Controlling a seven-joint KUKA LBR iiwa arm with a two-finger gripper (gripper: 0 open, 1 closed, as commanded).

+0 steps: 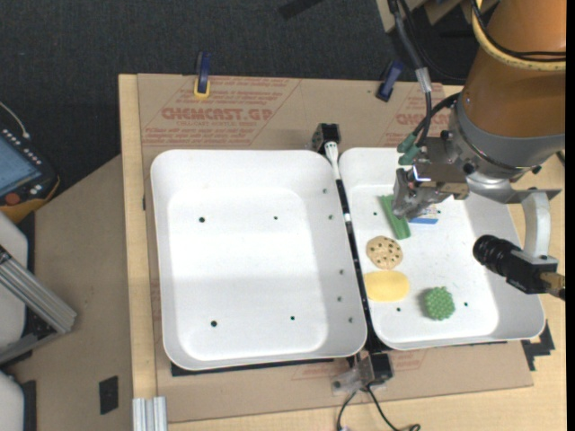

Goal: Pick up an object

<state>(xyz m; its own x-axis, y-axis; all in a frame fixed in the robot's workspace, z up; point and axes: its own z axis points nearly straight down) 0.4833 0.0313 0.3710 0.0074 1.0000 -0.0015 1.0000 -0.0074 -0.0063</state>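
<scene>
Nearest the front edge of the bench (269, 402), a small black clamp (373, 369) is seen where the two bins meet. In the right bin (503, 326), close to its front rim, a knobbly green ball (438, 303) is found, and to its left, near the wall shared with the other bin, a flat yellow piece (387, 285) is laid. Just behind the yellow piece, touching or almost touching it, a round tan cookie with dark spots (384, 252) is placed. Further back, a long green strip (394, 217) is laid at a slant, and a small blue and white item (428, 215) is partly seen just to its right. The gripper (415, 203) is held low over these two items, its tip between them; whether anything is touched cannot be told, and nothing is seen held. At the right rim of this bin a black cylinder on a white bracket (508, 260) is mounted. The left bin (243, 268) is set alongside, its floor marked by four small dark dots. At the far edge of the cardboard-covered bench, a blue and yellow clip (203, 75) is fastened on the left and a blue clip (390, 79) further right, while the orange band (521, 52) of the arm is seen above the right bin's far corner.
</scene>
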